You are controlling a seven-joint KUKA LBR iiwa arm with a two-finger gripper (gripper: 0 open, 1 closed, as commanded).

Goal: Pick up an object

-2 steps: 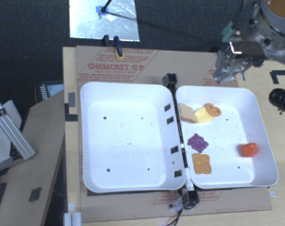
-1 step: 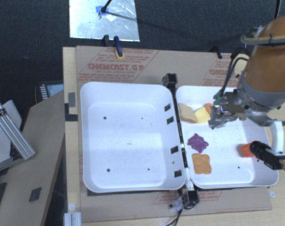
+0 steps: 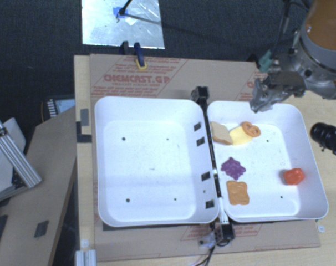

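from my remote seat: the arm [image 3: 323,32] hangs over the far edge of the right bin [image 3: 309,148], its end effector [image 3: 262,101] poised just above the bin's back rim. i cannot tell how far it is open from this angle, and i see nothing in it.

the candidates all lie in the right bin. a tan wedge [image 3: 220,133], a yellow piece [image 3: 240,136] and an orange curl [image 3: 250,129] sit touching in a cluster near the back left, closest to the end effector. a purple piece [image 3: 233,167] lies mid-bin by the divider, with an orange slab [image 3: 238,193] just in front of it. a red lump [image 3: 293,175] sits alone toward the right wall. the left bin [image 3: 151,159] holds none of them.

my read: these look like small, light toy-food pieces, probably plastic or rubbery, not fragile but apt to skid on the smooth white floor. the red lump seems the cleanest grab, being chunky and isolated, pinched across its middle. the flat slab and the crowded cluster look harder to take cleanly.
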